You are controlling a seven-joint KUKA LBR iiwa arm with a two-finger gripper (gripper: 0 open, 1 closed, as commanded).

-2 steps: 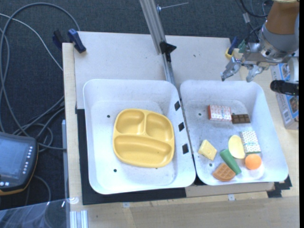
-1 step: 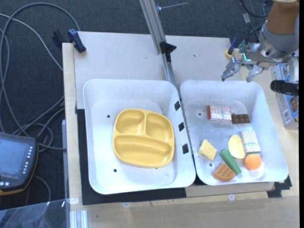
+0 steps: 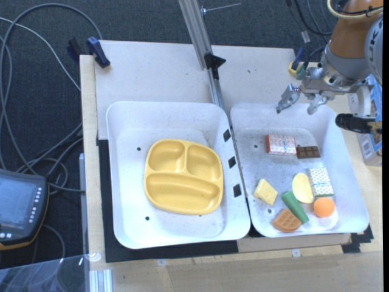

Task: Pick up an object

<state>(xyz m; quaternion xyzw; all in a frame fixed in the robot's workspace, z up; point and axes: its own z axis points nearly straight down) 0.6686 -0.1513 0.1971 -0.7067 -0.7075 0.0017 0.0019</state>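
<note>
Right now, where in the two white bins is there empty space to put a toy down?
The left bin has bare floor all round the yellow divided plate, widest near its left wall. In the right bin, the top-left part is bare, between the divider and the red-and-white box. The lower right is crowded: cheese wedge, waffle, orange ball. The open tool hangs above its far rim.

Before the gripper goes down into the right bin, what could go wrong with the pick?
1. The toys in the near corner are packed: cucumber, waffle, orange and lemon slice touch or overlap, so fingers may catch two or push one away.
2. The open gripper hangs over the bin's far rim, well off any toy; a straight descent would likely close on nothing.
</note>
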